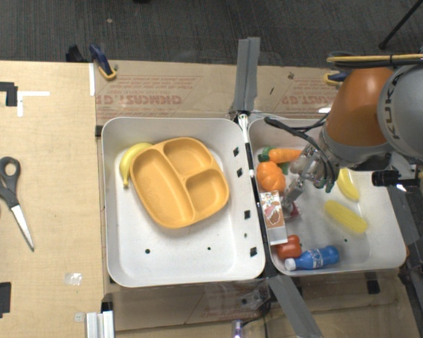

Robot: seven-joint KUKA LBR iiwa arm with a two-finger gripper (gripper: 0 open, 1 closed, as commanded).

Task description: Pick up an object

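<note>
The small flat packet with a red-and-white label lies in the right white bin, just below and left of the pincer, whose fingers look slightly spread and hold nothing. A good grasp means centring over the packet, clear of the round orange fruit just above-left and the bin wall beyond.

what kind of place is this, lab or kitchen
Most likely a robotics lab or workshop, not a kitchen: a robot arm reaches over two white bins of toy food on a plywood bench, with scissors lying nearby.
</note>
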